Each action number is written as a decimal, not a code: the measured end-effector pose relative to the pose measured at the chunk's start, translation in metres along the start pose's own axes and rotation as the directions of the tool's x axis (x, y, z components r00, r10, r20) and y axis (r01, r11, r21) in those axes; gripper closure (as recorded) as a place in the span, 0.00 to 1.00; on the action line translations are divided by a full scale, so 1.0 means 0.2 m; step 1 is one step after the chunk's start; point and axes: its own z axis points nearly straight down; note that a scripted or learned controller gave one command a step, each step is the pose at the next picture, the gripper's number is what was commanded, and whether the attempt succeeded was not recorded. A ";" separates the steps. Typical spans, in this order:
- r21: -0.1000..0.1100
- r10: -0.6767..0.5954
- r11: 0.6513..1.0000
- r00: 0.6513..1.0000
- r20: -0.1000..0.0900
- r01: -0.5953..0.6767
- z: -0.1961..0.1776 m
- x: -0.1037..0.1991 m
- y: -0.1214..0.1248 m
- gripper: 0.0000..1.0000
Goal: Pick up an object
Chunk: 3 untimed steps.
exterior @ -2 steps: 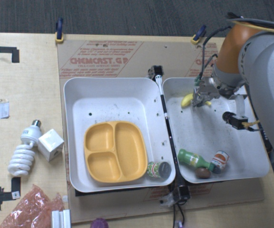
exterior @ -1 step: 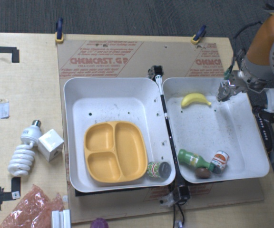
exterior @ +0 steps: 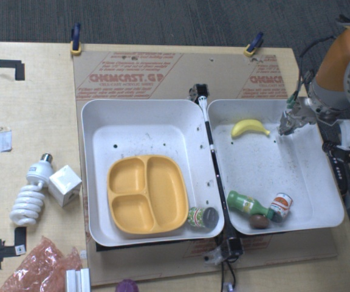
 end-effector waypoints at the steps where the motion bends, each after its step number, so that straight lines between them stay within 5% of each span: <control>1: 0.001 -0.001 1.000 1.000 0.000 0.001 0.03 0.21 0.00 0.00; 2: -0.002 0.000 1.000 1.000 0.001 0.000 0.00 0.00 0.00 0.00; 3: -0.001 0.000 1.000 1.000 0.001 0.000 -0.06 0.00 0.00 0.00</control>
